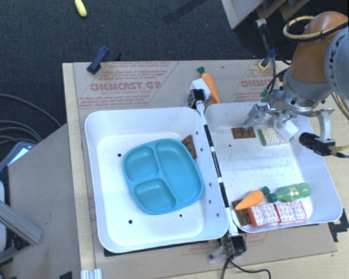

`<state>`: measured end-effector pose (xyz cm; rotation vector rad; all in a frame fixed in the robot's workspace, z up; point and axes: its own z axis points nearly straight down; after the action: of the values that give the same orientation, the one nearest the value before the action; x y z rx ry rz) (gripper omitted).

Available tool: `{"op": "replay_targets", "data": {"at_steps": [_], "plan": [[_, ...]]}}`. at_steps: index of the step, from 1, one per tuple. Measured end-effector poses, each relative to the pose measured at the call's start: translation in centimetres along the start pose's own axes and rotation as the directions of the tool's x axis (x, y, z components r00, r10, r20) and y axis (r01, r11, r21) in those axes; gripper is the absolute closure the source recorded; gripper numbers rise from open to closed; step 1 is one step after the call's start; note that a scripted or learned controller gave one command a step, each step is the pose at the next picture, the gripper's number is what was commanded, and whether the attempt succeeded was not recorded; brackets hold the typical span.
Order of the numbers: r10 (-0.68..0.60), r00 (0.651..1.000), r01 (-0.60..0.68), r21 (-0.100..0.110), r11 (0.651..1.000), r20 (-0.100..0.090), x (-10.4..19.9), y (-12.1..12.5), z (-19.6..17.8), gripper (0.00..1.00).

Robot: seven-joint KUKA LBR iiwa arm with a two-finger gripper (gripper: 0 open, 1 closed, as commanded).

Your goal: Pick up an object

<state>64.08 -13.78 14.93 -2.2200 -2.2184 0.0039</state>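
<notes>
Hovering over the right bin point(323, 184), our tool point(265, 121) nears a brown block point(243, 133). We cannot tell its grip. A blue plate point(162, 176) fills the left bin point(103, 168).

board point(131, 80) | red print "CHEMCAST GP", repeated at right, partly hidden

Arm point(312, 55) in from right, wrist bent down, tool point(265, 121) low.

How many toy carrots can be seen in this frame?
2. One carrot lies in the right bin, near its front edge, beside a green bottle. The other carrot lies outside the bins on the bench, behind their shared edge. The arm may hide more.
</notes>
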Motion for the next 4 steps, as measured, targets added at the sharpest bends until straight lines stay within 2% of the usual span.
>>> {"op": "replay_targets", "data": {"at_steps": [1, 3, 4], "plan": [[-0.001, 1.000, 0.001, 0.000, 1.000, -0.001, 2.0, 2.1, 6.5, 0.00], [-0.002, 1.000, 0.002, -0.003, 1.000, 0.000, 3.4, 2.6, 6.4, 0.00], [0.000, 1.000, 0.000, -0.004, 1.000, 0.000, 2.0, 2.6, 6.4, 0.00]]}}
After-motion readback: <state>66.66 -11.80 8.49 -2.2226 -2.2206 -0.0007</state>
